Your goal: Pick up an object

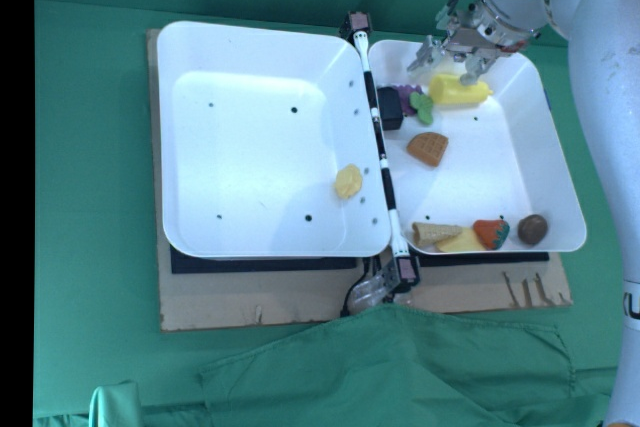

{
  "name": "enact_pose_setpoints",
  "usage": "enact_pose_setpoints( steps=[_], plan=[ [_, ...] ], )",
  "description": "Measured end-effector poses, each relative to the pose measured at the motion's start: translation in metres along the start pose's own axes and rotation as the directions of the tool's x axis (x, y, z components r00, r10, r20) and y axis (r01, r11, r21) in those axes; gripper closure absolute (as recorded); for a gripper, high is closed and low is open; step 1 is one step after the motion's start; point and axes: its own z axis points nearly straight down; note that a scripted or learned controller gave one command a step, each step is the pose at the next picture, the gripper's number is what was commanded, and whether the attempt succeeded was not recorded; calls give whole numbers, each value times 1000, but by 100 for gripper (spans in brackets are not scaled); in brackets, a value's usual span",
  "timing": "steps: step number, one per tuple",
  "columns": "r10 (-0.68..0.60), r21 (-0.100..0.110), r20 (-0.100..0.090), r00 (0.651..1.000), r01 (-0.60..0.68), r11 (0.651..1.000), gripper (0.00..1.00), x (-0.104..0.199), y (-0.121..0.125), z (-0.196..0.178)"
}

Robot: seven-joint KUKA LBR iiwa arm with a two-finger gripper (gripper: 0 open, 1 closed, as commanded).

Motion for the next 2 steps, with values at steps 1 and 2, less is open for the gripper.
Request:
enact_pose_setpoints(
  steps=[1, 2],
  plan=[
    [0, 0, 0, 1000, 0, 1000, 0, 0, 0, 0],
    [0, 1, 0, 1000, 0, 1000, 0, 0, 0, 1]
  ],
)
